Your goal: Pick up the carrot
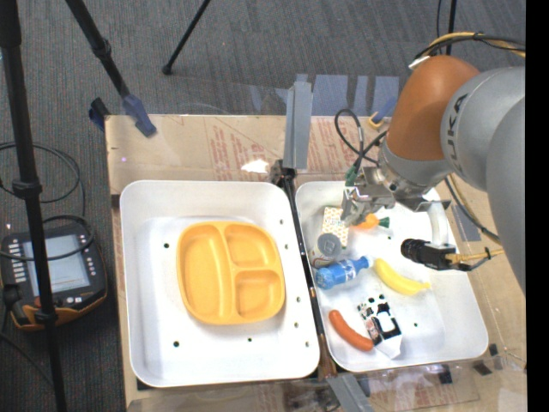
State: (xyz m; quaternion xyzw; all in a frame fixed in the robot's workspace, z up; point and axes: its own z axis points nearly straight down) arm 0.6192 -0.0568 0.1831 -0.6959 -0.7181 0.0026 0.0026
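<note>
Now | my arm [463, 118] reaches over the right bin [467, 320] | hand [358, 208] low beside the carrot [369, 223], grip state I cannot tell | carrot in the bin's far part, lift not done, I judge.

Yellow divided plate [231, 272] in the left bin [137, 316], near its middle; in the right bin [467, 333], a blue-capped bottle [341, 272] lying on its side, yellow banana [401, 279] just right of it; red sausage [351, 330] toward the front edge, beside a black-and-white carton [383, 323]; patterned card [334, 224] farther back; handheld pendant [53, 273] on the floor at left.
</note>
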